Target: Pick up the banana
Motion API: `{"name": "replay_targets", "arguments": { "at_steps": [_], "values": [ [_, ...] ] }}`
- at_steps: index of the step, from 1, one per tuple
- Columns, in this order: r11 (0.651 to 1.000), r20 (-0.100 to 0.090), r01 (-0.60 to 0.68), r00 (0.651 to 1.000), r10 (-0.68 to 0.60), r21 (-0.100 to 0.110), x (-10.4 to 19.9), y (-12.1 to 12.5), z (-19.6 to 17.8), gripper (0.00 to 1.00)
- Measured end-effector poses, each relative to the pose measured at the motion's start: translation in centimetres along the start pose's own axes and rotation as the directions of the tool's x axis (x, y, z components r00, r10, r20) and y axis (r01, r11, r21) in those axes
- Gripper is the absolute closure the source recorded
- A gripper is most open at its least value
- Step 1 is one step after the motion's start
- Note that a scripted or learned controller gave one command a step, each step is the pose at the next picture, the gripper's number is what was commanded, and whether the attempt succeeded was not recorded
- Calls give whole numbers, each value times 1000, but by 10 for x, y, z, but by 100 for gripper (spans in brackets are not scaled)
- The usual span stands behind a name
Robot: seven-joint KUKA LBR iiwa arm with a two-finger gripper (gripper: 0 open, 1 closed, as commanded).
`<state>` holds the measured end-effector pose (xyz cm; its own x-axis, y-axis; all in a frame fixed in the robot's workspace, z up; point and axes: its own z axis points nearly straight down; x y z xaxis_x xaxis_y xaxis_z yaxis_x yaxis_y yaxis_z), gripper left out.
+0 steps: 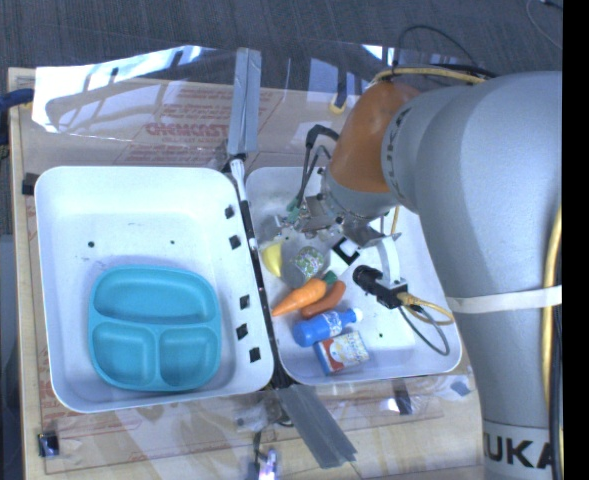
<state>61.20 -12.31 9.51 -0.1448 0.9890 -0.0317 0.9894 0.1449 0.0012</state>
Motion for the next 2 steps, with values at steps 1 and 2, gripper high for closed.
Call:
{"name": "replay_targets", "arguments": {
  "at_steps": [1, 2],
  "values": [
    [1000, -18, 10, 1000, -10, 5, 10, 2, -5, 100],
    [998, -31, -58, 998, 58, 7, 60, 24, -123, 100]
  ]
}}
